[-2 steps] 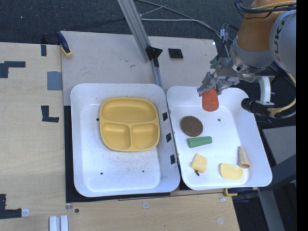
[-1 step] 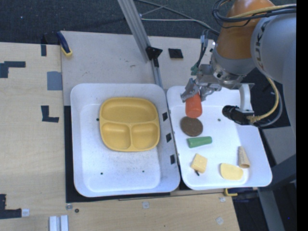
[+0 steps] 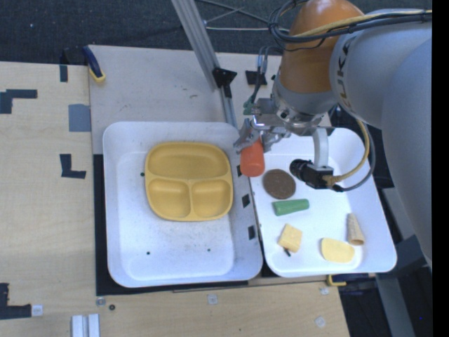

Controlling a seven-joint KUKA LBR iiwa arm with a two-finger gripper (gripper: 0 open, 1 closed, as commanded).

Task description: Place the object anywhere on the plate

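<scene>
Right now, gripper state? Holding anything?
Gripper: shut on the orange cylinder, held at the left edge of the right bin, beside the yellow plate, not over it yet.

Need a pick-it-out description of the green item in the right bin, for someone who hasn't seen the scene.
Start at the right white bin, beside the bin holding the yellow plate. Near its middle, just below the round brown disc, lies the green piece. It is the only green thing there, a short stick on its side; its neighbours are brown, yellow or orange.
</scene>
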